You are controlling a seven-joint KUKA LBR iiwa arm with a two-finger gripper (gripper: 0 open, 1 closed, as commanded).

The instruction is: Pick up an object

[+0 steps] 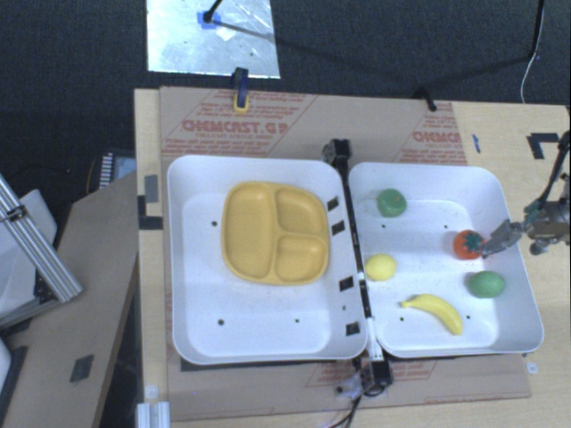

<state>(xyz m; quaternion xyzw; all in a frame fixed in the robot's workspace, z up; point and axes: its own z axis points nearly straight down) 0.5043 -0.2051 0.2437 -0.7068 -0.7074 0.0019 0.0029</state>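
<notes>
Camera view, going left to right: the left bin (192, 319) has a yellow divided plate (274, 233) sitting in it, not really a grab candidate. In the right bin (508, 328) there's a yellow lemon (381, 267) near the divider, a green round fruit (391, 202) up toward the back, a banana (434, 312) near the front, then an orange-red tomato-looking thing (466, 244) and another green fruit (486, 283) by the right wall.

These all look like toy plastic food to me, so I'd guess light, stiff and a bit slick. The tomato is roundish, so pinching it across the widest part seems the best bet; off-center and it'll probably squirt out.

The gripper (493, 242) comes in low from the right edge, nearly flat over the bin wall, tip right up against the tomato's right side. It's too small and blurry to tell whether the fingers are spread or closed, and I can't say it has hold of anything.
</notes>
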